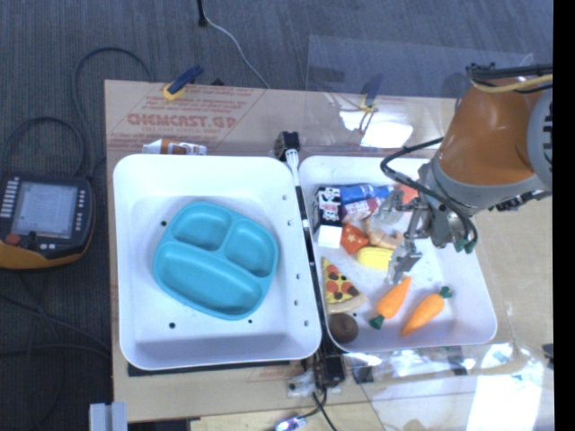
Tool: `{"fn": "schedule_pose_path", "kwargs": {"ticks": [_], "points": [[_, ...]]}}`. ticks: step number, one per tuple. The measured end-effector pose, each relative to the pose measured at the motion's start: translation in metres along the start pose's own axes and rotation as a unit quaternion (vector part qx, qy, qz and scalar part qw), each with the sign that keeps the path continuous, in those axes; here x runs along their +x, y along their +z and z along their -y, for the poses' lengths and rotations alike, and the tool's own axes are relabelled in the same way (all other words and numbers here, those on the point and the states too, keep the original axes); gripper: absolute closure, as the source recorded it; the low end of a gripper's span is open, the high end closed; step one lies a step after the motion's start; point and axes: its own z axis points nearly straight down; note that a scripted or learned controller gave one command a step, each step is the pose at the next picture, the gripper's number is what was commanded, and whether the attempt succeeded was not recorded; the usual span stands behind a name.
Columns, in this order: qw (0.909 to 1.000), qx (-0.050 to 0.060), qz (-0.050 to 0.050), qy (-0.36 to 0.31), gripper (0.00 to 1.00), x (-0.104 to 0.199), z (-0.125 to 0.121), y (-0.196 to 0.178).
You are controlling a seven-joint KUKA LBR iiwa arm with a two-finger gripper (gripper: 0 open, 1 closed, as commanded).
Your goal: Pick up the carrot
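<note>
Camera view gives us both white bins from above. We see the left bin (135, 241) holding a blue divided plate (216, 257). We see the right bin (467, 277) crowded with toy food, and the arm (490, 142) reaching over its far right part. We find two carrots near the right bin's near edge: one carrot (393, 300) lies just below the hand (406, 260), the other carrot (424, 311) to its right, both tilted with green tops. We cannot tell how wide the hand stands, since its fingers blur against the objects beneath; nothing shows clearly between them. We also spot a yellow piece (375, 258) left of the hand, a pizza slice (337, 285) further left, and a brown round item (343, 328) by the near left corner.
</note>
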Motion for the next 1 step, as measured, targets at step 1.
{"fn": "schedule_pose_path", "kwargs": {"ticks": [1], "points": [[0.9956, -0.001, 0.007, 0.094, 0.0, 0.0493, -0.0091, 0.101]]}}
